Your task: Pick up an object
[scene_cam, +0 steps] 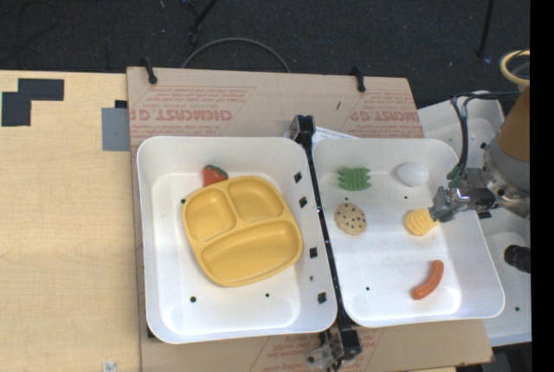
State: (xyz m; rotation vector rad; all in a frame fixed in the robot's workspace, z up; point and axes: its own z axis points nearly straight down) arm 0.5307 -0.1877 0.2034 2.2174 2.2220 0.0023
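In the right bin (pixel 467 292) lie a green ridged piece (pixel 353 179), a white egg-shaped piece (pixel 412 174), a brown speckled cookie (pixel 351 219), a yellow ridged piece (pixel 420 223) and an orange-red sausage (pixel 428 279). My gripper (pixel 449 204) is at the bin's right side, just right of and slightly above the yellow ridged piece. I see nothing between its fingers. The left bin (pixel 164 301) holds a yellow divided plate (pixel 242 229) with a red and green piece (pixel 214 175) peeking out behind its upper left rim.
A black divider with clips (pixel 317 232) runs between the two bins. Both bins rest on a cardboard sheet (pixel 260 106) atop the wooden bench (pixel 61 232). Cables and the arm's body (pixel 518 154) crowd the right edge.
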